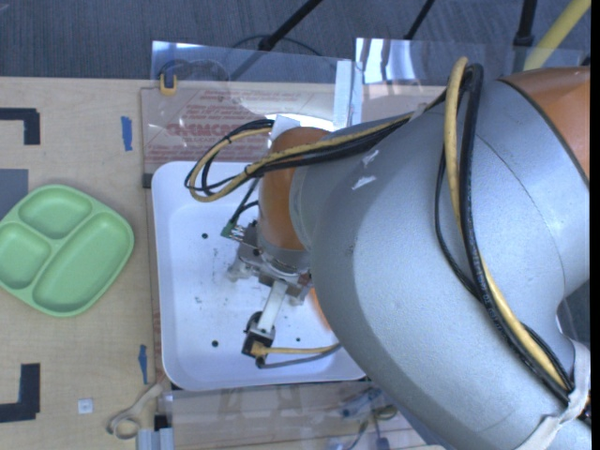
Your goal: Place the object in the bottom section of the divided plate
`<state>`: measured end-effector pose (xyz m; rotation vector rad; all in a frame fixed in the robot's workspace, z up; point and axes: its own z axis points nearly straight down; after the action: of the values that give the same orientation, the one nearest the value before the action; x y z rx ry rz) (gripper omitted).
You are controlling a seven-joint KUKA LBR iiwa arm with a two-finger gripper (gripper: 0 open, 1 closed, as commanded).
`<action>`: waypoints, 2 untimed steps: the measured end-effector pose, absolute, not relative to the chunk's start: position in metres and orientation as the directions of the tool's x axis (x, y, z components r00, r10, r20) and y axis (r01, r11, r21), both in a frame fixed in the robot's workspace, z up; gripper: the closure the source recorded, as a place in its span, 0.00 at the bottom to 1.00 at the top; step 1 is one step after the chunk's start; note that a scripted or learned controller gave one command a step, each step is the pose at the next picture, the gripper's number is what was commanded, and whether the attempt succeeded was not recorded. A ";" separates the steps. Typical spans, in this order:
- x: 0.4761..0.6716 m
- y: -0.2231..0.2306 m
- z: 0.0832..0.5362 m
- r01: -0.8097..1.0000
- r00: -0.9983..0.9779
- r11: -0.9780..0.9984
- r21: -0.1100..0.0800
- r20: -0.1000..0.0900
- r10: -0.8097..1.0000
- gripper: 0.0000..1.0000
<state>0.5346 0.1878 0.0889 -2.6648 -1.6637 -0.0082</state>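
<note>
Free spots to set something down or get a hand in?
Free: all three sections of the green plate; bench wood between plate and white bin; bin floor along its left wall. Crowded: bin's middle and right, under the arm.

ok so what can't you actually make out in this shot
Camera view:
- White bin: its right part lies under the arm, so anything there is hidden.
- Dark specks on the bin floor: too small to identify.
- Orange sliver at the arm's lower edge: mostly covered, so it is unclear what it is.
</note>
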 end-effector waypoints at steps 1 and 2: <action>0.535 0.189 0.100 0.899 0.437 -0.437 0.005 0.006 0.899 1.00; 0.598 0.225 0.124 0.921 0.391 -0.391 -0.001 0.000 0.921 1.00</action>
<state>0.5982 0.2254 0.1242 -2.6191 -1.7336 0.0015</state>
